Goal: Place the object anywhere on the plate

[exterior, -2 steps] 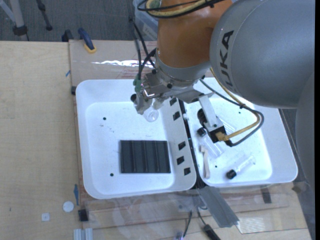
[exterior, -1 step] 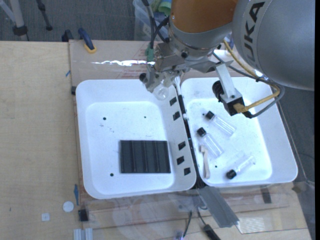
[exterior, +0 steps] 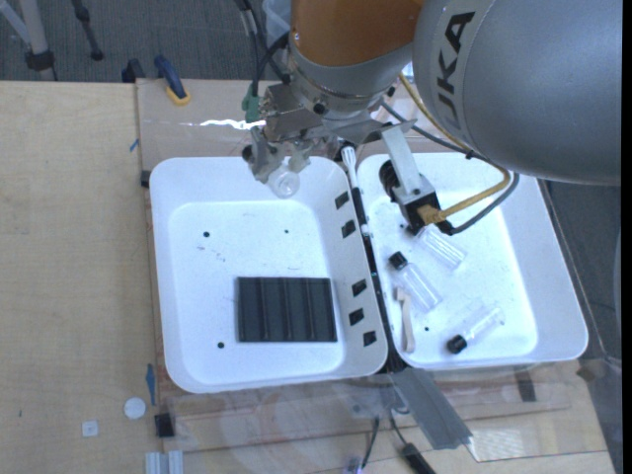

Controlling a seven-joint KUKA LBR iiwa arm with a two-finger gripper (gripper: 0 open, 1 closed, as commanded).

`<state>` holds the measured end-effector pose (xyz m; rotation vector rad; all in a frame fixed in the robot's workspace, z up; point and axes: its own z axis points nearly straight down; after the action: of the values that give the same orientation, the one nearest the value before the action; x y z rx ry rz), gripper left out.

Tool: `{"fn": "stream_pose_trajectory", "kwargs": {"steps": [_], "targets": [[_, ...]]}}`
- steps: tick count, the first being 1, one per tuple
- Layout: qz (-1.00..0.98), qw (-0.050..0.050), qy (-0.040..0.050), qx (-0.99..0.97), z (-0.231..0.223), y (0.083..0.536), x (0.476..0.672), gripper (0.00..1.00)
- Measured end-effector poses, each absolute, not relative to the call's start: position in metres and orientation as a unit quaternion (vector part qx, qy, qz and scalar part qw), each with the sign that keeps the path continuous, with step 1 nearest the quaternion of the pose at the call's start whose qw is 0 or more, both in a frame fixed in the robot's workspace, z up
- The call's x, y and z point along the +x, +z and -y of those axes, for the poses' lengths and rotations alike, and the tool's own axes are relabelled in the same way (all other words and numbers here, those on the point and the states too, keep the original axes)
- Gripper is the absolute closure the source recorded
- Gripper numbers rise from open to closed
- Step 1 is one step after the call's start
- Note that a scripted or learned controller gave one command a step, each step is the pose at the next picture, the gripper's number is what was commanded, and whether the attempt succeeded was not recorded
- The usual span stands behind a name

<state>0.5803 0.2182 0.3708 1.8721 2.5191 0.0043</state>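
Inside, left bin [exterior: 178,265] holds dark plate [exterior: 285,310]; right bin [exterior: 533,294] clear tubes [exterior: 444,250].

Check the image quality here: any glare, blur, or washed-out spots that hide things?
Camera view: bright specular streak on the bench edge above the left bin; white bins near overexposed, so the clear tubes in the right bin barely stand out; the arm looms large and soft; the dark ribbed plate is crisp; shadows soft.
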Motion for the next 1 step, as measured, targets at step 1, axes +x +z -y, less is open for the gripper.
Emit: {"fn": "stream_pose_trajectory", "kwargs": {"steps": [1], "targets": [[-0.695,-0.001,-0.0021,0.719,-0.2163,0.3376,0.5605,1.00]]}}
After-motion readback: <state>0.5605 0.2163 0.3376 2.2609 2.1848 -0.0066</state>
